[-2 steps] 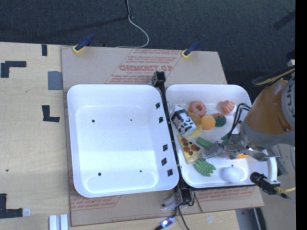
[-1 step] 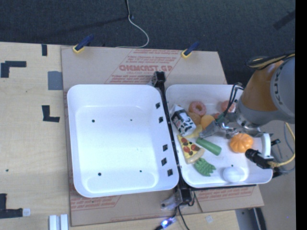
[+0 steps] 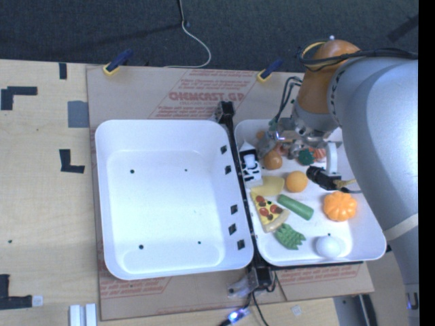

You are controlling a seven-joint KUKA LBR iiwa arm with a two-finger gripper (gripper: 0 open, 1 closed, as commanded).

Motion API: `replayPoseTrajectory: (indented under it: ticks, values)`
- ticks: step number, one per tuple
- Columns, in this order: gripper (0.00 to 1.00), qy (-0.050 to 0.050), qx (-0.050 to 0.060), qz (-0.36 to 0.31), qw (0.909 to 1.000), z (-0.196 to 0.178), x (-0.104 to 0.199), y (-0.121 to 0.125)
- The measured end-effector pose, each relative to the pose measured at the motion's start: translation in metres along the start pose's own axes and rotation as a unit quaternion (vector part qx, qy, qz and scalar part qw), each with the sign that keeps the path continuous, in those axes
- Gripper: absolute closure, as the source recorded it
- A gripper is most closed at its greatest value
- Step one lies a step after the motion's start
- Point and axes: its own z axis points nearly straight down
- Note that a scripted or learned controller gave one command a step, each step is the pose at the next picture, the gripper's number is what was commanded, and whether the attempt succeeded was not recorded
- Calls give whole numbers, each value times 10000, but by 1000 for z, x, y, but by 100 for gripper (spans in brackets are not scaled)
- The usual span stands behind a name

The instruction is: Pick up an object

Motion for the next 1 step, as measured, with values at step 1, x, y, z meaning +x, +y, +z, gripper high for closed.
replayPoseTrajectory:
  ticks: [1]
  values:
    - [0,89,-14,28,10000,1,-36,-9]
